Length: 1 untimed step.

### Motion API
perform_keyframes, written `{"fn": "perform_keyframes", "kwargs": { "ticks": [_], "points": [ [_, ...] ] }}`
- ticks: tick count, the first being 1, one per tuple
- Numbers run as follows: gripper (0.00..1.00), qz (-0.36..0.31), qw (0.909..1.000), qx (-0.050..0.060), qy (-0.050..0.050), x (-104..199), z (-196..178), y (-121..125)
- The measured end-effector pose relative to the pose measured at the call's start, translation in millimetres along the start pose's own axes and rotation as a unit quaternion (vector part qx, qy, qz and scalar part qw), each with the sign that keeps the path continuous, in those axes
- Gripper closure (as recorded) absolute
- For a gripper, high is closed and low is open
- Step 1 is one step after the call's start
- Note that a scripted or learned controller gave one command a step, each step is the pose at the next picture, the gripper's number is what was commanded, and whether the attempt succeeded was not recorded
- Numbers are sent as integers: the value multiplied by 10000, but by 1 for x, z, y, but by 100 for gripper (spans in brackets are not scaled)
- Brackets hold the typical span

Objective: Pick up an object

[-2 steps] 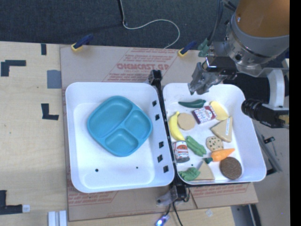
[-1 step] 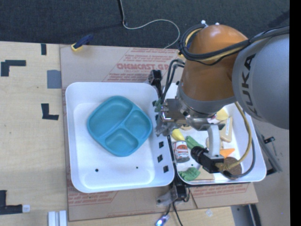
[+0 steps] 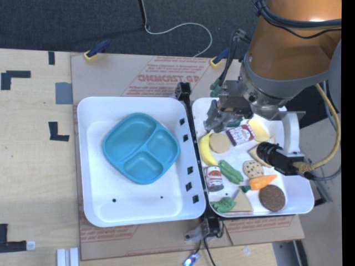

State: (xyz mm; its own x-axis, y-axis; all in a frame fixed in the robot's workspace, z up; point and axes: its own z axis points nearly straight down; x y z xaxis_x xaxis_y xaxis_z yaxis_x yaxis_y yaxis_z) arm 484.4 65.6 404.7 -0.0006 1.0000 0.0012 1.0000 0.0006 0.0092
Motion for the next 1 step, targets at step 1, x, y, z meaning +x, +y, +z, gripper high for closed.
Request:
{"fn": "perform_keyframes", "kwargs": {
  "ticks": [1],
  "points": [
    [100, -19, 10000, 2, 5, 22, -82, 0]
  ]
}}
